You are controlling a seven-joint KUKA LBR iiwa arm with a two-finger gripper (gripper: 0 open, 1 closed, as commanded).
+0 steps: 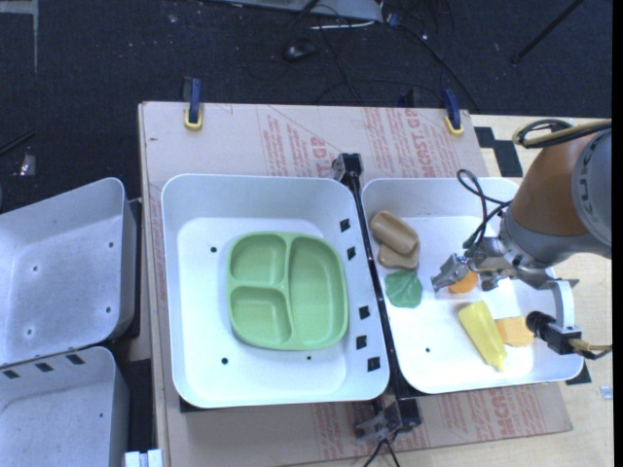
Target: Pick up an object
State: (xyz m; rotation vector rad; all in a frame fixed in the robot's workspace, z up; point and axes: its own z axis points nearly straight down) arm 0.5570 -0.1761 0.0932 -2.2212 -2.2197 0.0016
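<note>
A small round orange object [463,283] lies in the right white bin [428,368], right at the tips of the metal two-finger gripper [454,278], whose fingers sit spread around it without visibly clamping it. Just beside it lie a crinkled green leaf-shaped piece [403,288] and two smooth tan bread-like lumps [394,238], with a long yellow wedge [482,333] and an orange block [514,332] nearer the front. The left white bin [185,290] holds a pale green plastic tray with three compartments [288,291].

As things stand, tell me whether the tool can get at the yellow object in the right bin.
Probably yes. The yellow object lies in the right bin with bare floor on its left and nothing on top; an orange piece touches its right side. The tool sits just above it in the same bin.
</note>
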